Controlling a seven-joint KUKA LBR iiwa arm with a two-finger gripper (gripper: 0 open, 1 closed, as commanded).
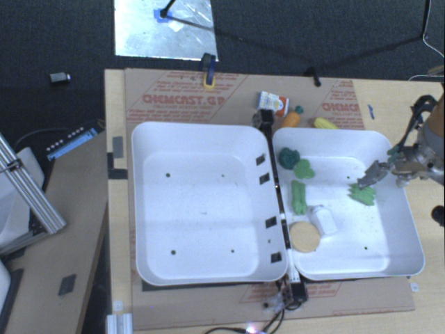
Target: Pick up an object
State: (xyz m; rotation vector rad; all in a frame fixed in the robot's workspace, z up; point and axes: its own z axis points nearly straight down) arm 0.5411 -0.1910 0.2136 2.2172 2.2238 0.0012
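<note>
Tan disc (304, 236) hugs right bin's (403, 252) left wall; end effector (366, 179) perhaps touching green piece (363, 195).

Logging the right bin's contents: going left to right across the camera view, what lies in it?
Dark green lump, green stick, tan disc, white block, green piece, then the pincer.

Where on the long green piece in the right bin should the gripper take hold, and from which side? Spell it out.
Probably across the middle of the long green piece, coming straight down. It lies flat and narrow, running from the far side toward the near side of the right bin, so fingers could close on its two long sides. The tan disc crowds its near end, so stay above that.
</note>
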